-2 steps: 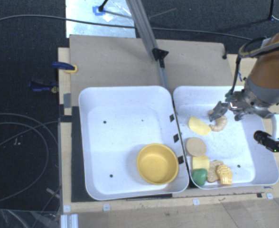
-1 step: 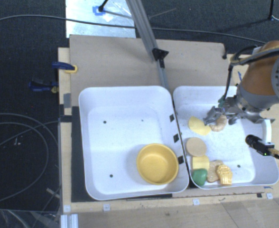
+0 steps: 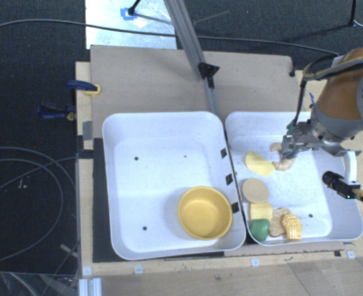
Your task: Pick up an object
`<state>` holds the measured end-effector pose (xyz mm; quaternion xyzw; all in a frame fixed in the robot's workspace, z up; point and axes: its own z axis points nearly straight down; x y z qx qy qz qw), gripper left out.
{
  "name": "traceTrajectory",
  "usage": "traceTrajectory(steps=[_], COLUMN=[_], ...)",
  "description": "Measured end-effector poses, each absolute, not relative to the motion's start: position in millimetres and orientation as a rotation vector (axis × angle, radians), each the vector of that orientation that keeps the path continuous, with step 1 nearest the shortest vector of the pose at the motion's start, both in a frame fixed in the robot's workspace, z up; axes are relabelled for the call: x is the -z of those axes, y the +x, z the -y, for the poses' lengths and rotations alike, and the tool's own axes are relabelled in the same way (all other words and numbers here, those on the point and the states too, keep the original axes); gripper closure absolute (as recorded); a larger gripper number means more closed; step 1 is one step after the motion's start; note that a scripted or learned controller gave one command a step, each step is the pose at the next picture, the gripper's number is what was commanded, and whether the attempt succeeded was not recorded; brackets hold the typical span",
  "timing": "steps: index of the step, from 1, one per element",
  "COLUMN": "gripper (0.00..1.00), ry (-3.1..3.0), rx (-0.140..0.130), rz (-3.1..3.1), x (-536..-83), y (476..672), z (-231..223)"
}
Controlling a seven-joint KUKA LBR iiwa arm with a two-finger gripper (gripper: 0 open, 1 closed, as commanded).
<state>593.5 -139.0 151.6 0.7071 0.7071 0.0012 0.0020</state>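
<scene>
The arm [image 3: 345,97] is reaching in from the right and hanging over the far part of the right bin [image 3: 345,227]. Its gripper [image 3: 289,145] is pointing down just above, perhaps touching, a small tan piece [image 3: 284,163] lying on the bin floor. The fingers are too small and dark against the wrist to judge; I cannot tell how far apart they are standing, and nothing is showing between them, so no grasp is confirmed.

Just to the left of the tan piece a pale yellow lump [image 3: 258,164] is lying. Nearer in the same bin are a tan disc [image 3: 255,191], a yellow block [image 3: 261,211], a green ball [image 3: 259,229] and a yellow ribbed toy [image 3: 291,226], crowding the near left corner. The left bin [image 3: 126,134] is holding a yellow bowl [image 3: 205,212] at its near right. Both bins are sitting on the counter [image 3: 144,79].

As for the task, the approach looks done: the gripper is sitting low over a likely target, the tan piece. What appears left is the closing on it, the lift, and proof that the thing is coming up with the fingers. Since the piece is small and flat on the floor, and the yellow lump is lying close beside it, a missed or glancing close seems a real risk.
</scene>
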Motion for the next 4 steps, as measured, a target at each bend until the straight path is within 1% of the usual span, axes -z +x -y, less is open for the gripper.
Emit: traceTrajectory(steps=[1, 2, 3, 4], gripper=[1.00, 1.00, 1.00, 1.00], ry=[2.212, 2.209, 2.209, 2.211], rx=[-0.005, -0.007, -0.005, -0.002], rz=[-2.224, -2.223, -2.226, -2.231], x=[-195.8, -259.8, -300.1, -294.9], y=[597.7, 603.0, 604.4, 600.7], z=[135.9, 139.0, 139.2, 96.4])
